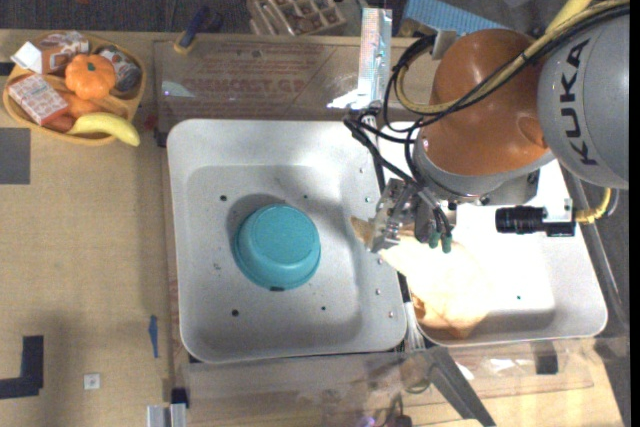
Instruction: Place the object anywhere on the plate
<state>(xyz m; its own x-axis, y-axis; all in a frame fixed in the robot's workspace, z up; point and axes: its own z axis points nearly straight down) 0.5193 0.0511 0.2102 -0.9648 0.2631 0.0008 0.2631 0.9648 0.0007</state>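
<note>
The two-finger gripper [385, 233] hangs over the inner edge of the left shallow white bin [200, 165], beside the divide between the bins, with a small tan object [364, 230] at its tip; whether it is truly clamped there cannot be told. The round teal plastic plate [278, 246] sits mid-bin, well apart to the left, so carrying across looks like the remaining step.

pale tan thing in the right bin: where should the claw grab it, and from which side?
A loose judgement, since its outline is blurred. The pale tan thing lies low in the right bin's front-left corner, hard by the bin's walls. Come straight down from above and grip across its narrower upper end, just below the claw. The walls likely block a side approach.
</note>
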